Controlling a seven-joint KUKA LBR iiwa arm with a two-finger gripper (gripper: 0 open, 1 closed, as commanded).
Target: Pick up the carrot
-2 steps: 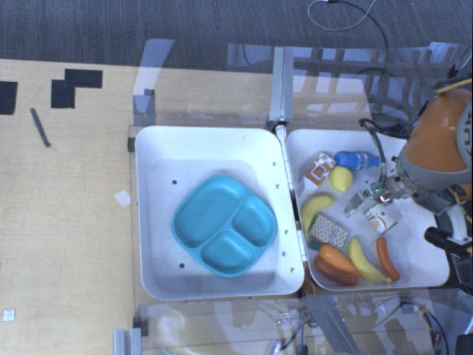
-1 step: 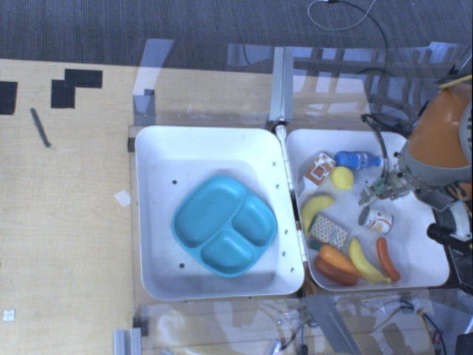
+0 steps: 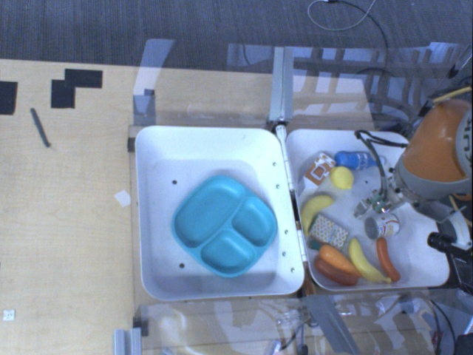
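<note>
The blue tray (image 3: 224, 225) sits in the left bin (image 3: 159, 161). The carrot (image 3: 338, 259) lies at the right bin's lower left, touching a sausage (image 3: 335, 273), beside a banana (image 3: 365, 261). The end effector (image 3: 378, 207) hovers upper right of it, spread unreadable; it should descend across the carrot's middle, clear of both neighbours.

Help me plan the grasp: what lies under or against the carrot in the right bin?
The carrot lies at the front of the right bin, resting against a dark red item in front and touching a banana. Whatever sits beneath it is covered.
</note>
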